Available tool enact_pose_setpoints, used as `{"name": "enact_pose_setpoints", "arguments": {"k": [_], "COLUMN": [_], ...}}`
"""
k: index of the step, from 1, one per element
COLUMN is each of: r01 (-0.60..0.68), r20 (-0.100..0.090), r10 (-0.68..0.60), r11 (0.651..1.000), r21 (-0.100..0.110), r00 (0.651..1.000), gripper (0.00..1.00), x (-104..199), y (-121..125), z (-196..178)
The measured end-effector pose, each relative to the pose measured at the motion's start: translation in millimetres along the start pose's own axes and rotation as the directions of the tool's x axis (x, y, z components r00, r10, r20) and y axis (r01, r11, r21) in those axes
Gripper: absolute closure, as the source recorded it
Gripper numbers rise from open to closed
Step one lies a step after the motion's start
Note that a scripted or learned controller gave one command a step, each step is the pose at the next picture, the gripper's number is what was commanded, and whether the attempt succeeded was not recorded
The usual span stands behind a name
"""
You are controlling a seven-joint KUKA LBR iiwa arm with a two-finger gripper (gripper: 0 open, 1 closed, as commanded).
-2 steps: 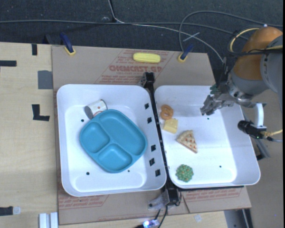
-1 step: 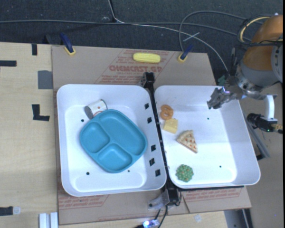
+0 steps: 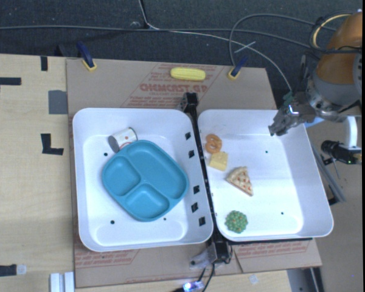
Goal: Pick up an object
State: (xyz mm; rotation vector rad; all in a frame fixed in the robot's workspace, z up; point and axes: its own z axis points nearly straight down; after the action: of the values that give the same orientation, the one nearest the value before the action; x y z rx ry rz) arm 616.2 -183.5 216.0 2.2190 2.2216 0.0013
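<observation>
Claw [image 3: 280, 126] hangs over the right bin's [image 3: 292, 224] far corner; whether it is wide or narrow I cannot tell. Candidates by size: pizza slice [image 3: 239, 180], green broccoli [image 3: 236, 221], cheese cube [image 3: 218, 161], pretzel [image 3: 213, 143]. Best descend centred on the isolated broccoli.

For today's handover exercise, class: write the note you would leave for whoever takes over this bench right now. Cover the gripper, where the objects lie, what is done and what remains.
Gripper: above the right bin's far right corner, nothing visibly held.
Right bin: pretzel, cheese cube, pizza slice and broccoli, all along its left side, apart from the gripper.
Left bin: blue divided plate, small cup on its side.
Done: nothing picked up.
Left: choose an object, descend, grasp, lift.
</observation>
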Motion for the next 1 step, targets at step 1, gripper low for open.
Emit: {"name": "enact_pose_setpoints", "arguments": {"k": [1], "r01": [0.004], "r20": [-0.002], "r10": [-0.004], "r11": [1.0], "r21": [0.004], "r00": [1.0], "gripper": [1.0], "x": [53.9], "y": [-0.5], "z": [9.2]}}
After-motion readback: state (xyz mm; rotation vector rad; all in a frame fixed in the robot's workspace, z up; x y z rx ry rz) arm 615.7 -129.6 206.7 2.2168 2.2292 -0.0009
